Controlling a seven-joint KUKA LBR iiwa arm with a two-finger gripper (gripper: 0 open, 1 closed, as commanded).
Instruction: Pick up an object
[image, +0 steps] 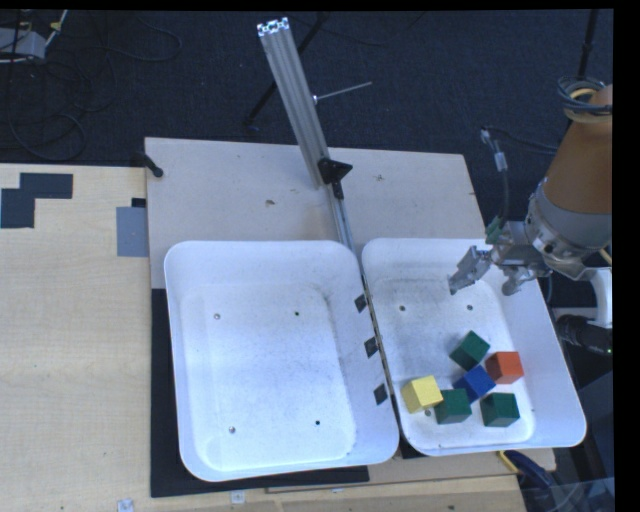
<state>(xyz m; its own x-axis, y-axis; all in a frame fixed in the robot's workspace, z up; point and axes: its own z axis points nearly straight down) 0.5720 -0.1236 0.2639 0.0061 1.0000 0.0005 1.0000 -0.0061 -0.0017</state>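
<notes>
In the right bin's (560, 425) near corner cluster yellow (422, 393), blue (476, 382), orange (505, 366) and three green blocks (468, 350). Above its far edge, the gripper (492, 273) hangs with jaws wide, holding nothing.

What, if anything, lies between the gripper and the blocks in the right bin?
Nothing visible. The gripper hangs over the right bin near its far side, apart from the blocks clustered at the near end. Bare bin floor lies between them.
</notes>
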